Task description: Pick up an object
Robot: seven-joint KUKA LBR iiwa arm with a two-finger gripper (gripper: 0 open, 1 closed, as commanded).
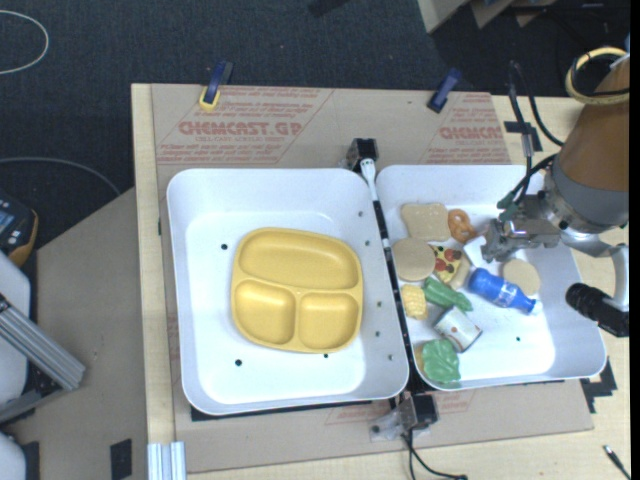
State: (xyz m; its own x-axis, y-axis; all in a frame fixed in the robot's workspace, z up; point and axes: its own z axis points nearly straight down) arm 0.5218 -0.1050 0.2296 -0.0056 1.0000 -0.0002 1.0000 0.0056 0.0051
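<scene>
A: We see the hand (512, 230) low over the right bin (560, 363), but we cannot tell its grip.

B: Agreed. The blue bottle (500, 290) lies just below the hand, with a tan disc (521, 275) beside it.

A: To the hand's left we spot an orange ring (461, 225), and farther left a yellow tray (296, 289) in the other bin (200, 268) on the tabletop (290, 128).
</scene>
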